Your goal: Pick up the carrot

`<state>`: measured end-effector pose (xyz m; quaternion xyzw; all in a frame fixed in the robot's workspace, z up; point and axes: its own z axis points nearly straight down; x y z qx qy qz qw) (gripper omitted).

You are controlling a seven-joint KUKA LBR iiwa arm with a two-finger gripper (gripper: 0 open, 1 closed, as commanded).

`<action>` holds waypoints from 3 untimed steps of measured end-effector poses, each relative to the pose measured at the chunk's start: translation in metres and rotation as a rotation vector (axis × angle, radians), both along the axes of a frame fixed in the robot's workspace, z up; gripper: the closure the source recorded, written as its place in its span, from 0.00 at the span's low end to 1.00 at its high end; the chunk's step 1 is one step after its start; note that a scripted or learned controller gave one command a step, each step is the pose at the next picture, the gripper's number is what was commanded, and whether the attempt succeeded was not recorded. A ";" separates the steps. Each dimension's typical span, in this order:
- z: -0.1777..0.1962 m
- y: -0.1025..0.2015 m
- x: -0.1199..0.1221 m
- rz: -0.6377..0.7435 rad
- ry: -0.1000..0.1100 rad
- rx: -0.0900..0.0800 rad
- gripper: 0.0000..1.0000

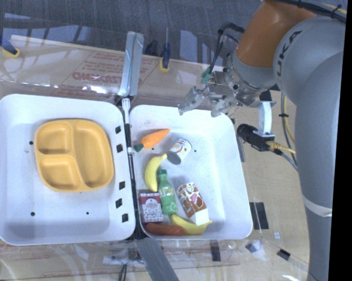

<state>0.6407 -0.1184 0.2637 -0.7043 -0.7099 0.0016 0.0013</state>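
Our claw (203,106), spread and holding nothing above the carrot (154,138), could nudge the small can (179,148) just beside that carrot.

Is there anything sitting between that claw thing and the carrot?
No. In the camera view, just bare white bin floor separates the gripper, above the bin's far rim, from the carrot. The small can lies off to the side.
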 end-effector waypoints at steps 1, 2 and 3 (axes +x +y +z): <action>-0.154 0.017 0.011 0.391 -0.014 0.002 0.00; -0.159 0.018 0.021 0.550 -0.014 -0.003 0.00; -0.166 0.016 -0.006 0.455 -0.010 -0.002 0.00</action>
